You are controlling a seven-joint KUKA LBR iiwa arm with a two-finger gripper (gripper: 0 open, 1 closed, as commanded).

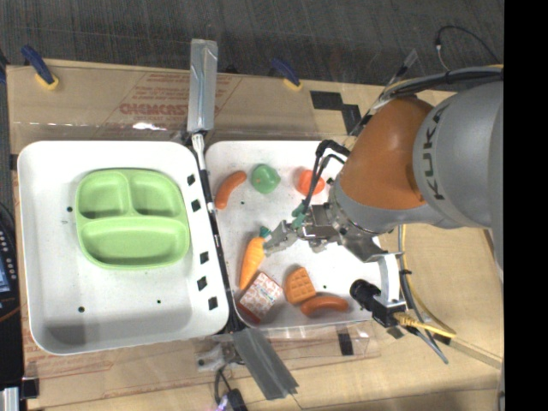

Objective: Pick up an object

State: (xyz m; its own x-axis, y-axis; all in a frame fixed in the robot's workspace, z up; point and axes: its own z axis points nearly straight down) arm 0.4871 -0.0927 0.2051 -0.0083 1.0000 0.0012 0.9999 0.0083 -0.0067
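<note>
Two shallow white bins are seen side by side on the bench. The left bin (43,255) holds a light green divided plate (133,217) with three compartments, lying flat in its upper middle part.

The right bin (282,152) holds the small toy foods. A carrot (251,260) is seen left of the frame's centre, orange and tapered, lying nearly upright in the frame with its narrow end downward. An orange sausage-like piece (229,187) lies tilted near the bin's upper left, and a rounded green piece (265,178) lies just beside it to the right. A red-orange piece (309,181) is partly hidden by the arm. Along the lower edge a small printed packet (261,293), a ridged orange waffle-like piece (299,284) and a reddish oblong piece (325,304) are found close together.

The arm (428,165) is reached in from the right, and the gripper (278,235) is placed low over the bin's middle, just beside the carrot's upper end. Its fingers are seen slightly apart, and nothing is seen between them
</note>
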